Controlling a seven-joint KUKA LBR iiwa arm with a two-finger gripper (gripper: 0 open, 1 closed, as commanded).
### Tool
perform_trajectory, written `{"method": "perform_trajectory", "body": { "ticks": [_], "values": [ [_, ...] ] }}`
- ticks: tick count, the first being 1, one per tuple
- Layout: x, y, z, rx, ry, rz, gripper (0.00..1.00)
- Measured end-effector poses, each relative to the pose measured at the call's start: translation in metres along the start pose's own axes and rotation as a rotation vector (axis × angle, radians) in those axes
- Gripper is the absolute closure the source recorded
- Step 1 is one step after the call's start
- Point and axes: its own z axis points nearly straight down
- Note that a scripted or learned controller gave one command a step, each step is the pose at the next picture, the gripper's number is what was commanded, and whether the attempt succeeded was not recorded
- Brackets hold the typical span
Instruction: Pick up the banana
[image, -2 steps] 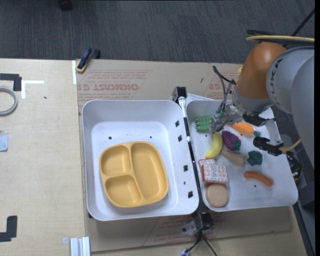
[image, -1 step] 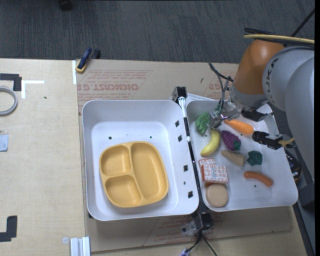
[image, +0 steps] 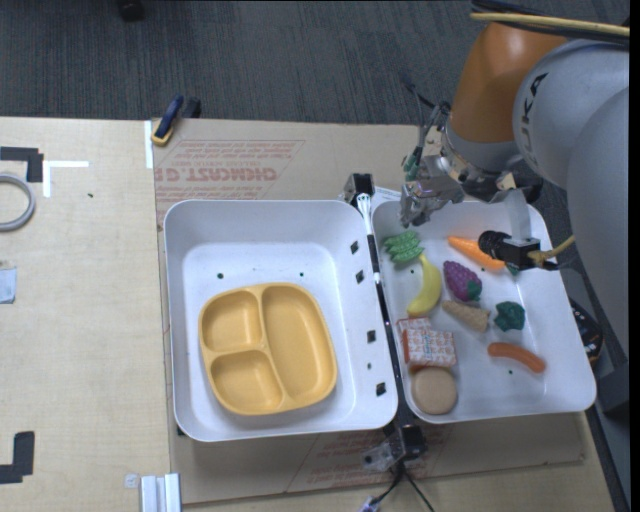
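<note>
The banana (image: 427, 287) is lying in the right bin (image: 560, 390), close to its left wall and a little above the middle. Its long axis is running from the far end down toward the near side, with a slight curve, so it is almost parallel to that wall. A green leafy toy (image: 402, 246) is sitting just beyond its far tip, a purple grape bunch (image: 461, 279) is just beside it on the right, and a small printed box (image: 428, 345) is lying just past its near tip.

The gripper (image: 413, 212) is hanging over the far left corner of the same bin, and nothing is sitting between it and the bin floor that I can see. The banana is lying nearward from it, past the green toy. I judge that the coming move needs a short travel toward the near side and a grip across the banana's narrow width.

The gripper tips are dark and small against the wrist, so I cannot tell how they are standing. The large grey arm (image: 590, 110) is covering the bin's far right corner.
</note>
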Motion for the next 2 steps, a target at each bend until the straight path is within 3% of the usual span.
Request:
{"method": "perform_trajectory", "body": {
  "ticks": [1, 2],
  "values": [
    [0.000, 0.000, 0.000, 0.000, 0.000, 0.000, 0.00],
    [-0.005, -0.055, 0.000, 0.001, 0.001, -0.116, 0.00]
  ]
}}
